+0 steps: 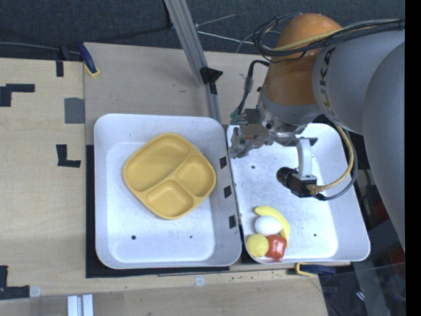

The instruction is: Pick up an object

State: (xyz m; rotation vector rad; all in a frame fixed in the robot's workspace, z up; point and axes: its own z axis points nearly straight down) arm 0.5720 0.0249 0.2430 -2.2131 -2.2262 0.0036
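The gripper (245,142) hangs over the upper left corner of the right bin (329,239), close to the wall that it shares with the left bin (108,196). Its dark fingers point down and toward the left, and whether they are apart or closed cannot be told from this angle; nothing shows between them. Above the gripper the wrist rises into the orange band (299,58), and the thick grey arm (368,84) sweeps in from the right, covering the upper right part of the right bin. A black cylindrical fitting (295,180) with a yellowish cable hangs beside the wrist, over the middle of the bin.

The small objects sit clustered at the lower left of the right bin, well apart from the gripper. A white egg-shaped piece (266,225) lies against a curved yellow banana (279,216), whose long axis runs from upper left to lower right. Just below them rest a yellow ball (257,245) and a red block (277,247), touching each other.

In the left bin a yellow three-compartment plate (169,175) lies flat, turned at a slant.
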